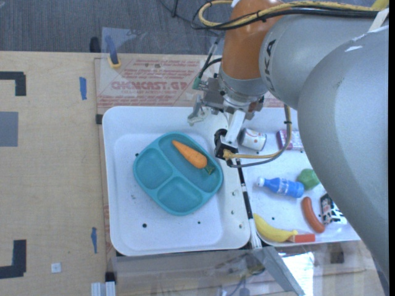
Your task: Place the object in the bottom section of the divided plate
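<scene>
- The carrot (pixel 190 154) lies in the upper compartment of the teal divided plate (pixel 143 172), which sits in the left bin (pixel 123 230). The task is not yet done.
- The gripper (pixel 199 111) hangs above the far edge of that bin, just beyond the plate's rim. The carrot lies from it towards the near side of the bench, almost straight down in the camera view and close by.
- The carrot's long axis runs aslant, with the thin tip up and to the left and the thick end with its green stub down and to the right, near the plate's right rim.
- We cannot tell how far the gripper is open. We see nothing held in it, and the carrot is apart from it.
- We judge the bottom section (pixel 179 196) to be the compartment nearest the lower edge of the view. It lies across a ridge from the carrot, so the carry would be short and along the same line.
- A grasp would best close across the carrot's slant.
</scene>
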